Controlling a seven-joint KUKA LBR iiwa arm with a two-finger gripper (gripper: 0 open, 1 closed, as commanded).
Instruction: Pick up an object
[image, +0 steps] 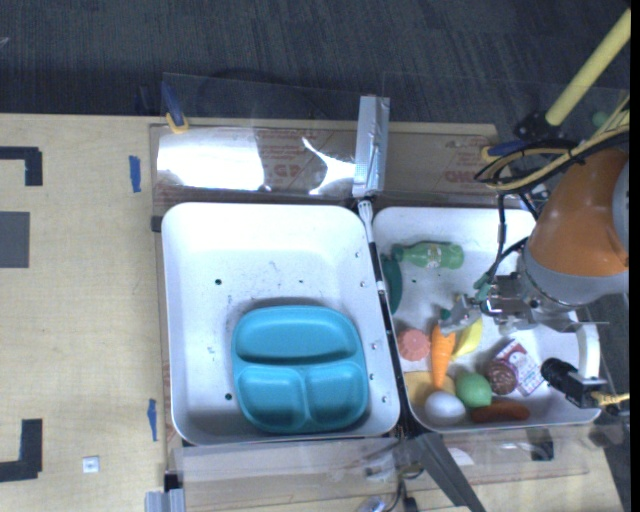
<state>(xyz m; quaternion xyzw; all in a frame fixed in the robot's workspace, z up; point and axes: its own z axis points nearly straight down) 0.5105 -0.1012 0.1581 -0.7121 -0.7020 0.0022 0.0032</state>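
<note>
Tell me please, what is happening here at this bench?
A grey robot arm with an orange band reaches into the right bin, which holds toy food. Its gripper is low over the pile, near a yellow piece and an orange carrot. Nothing is visibly lifted. The left bin holds a blue divided tray.

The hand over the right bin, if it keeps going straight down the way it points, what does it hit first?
Probably the yellow banana-like toy beside the carrot, just under the hand. Depth is hard to judge from this slanted view.
</note>
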